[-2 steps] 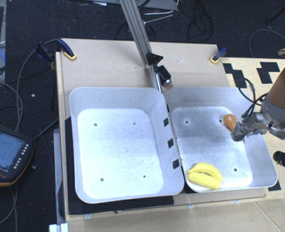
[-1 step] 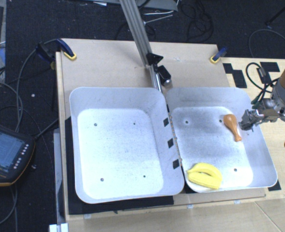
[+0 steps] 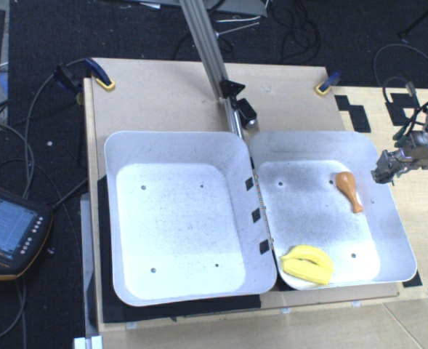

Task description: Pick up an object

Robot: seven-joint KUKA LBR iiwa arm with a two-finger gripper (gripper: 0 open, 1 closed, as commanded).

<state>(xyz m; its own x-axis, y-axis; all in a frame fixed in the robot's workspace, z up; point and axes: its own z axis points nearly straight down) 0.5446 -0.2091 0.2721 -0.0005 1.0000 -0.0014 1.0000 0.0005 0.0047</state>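
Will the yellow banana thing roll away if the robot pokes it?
Probably not far. The banana is curved and lies flat in the right bin, so it would likely slide or spin, not roll. It sits by the near rim, which may stop it. Its smooth, shiny skin looks plasticky, so it may be light and slippery.

The arm (image 3: pixel 426 133) is cut off by the picture's right edge; only its wrist end is in frame. The fingers (image 3: pixel 383 174) are dark and small against the bin rim, and their spacing cannot be read. Far left of the fingers, a handheld controller (image 3: pixel 9 231) runs off the left edge, its screen text too small to read. Above and left of the fingers, a metal rail (image 3: pixel 206 38) leaves by the top edge. The surface (image 3: pixel 199 97) is cut at the bottom.
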